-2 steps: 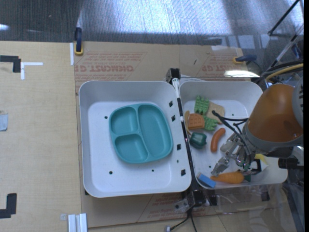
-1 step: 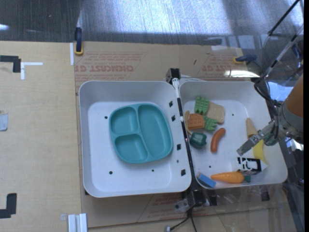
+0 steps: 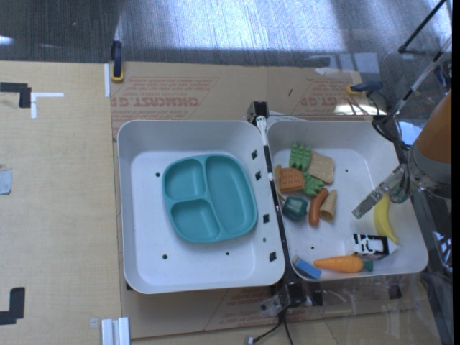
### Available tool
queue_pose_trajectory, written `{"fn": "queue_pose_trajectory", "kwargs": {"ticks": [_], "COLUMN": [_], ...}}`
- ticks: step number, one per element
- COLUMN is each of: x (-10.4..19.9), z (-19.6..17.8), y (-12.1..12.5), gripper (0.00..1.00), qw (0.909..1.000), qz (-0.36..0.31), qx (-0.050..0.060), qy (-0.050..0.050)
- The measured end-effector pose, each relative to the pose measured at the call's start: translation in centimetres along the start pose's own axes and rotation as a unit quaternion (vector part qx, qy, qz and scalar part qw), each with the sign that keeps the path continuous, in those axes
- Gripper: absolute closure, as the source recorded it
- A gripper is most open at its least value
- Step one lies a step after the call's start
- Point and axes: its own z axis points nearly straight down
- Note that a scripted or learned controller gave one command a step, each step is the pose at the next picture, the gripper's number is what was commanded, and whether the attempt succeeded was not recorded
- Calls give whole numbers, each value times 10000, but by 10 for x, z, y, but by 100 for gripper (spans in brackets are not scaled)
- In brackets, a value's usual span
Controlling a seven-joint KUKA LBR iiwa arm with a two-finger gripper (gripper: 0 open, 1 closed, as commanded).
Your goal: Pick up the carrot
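Note:
The carrot [image 3: 341, 264], orange with a green stub at its right end, lies on its side near the front wall of the right bin [image 3: 359, 136]. My gripper [image 3: 364, 207] hangs low over the right part of that bin, just left of a yellow banana [image 3: 387, 221]. It is above and a little right of the carrot, and apart from it. Nothing shows in its grasp. The arm's orange band [image 3: 440, 135] shows at the right edge of the view.
A black-and-white block [image 3: 372, 245] sits just above the carrot, and a blue piece [image 3: 307, 269] lies to its left. Several toy foods cluster in the bin's left half, among them a red sausage [image 3: 317, 207]. The left bin [image 3: 136, 214] holds a teal divided plate [image 3: 210, 197].

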Motion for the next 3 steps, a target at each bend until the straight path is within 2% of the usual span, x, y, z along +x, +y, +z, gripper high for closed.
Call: {"fn": "queue_pose_trajectory", "kwargs": {"ticks": [1,2,3], "x": [90,95,93], "z": [-70,19,10], "y": [52,11,12], "gripper": [0,0,100], "qw": [9994,9989,9990], "qz": [345,-466,-445], "qx": [-6,-4,-21], "qy": [9,9,-14]}}
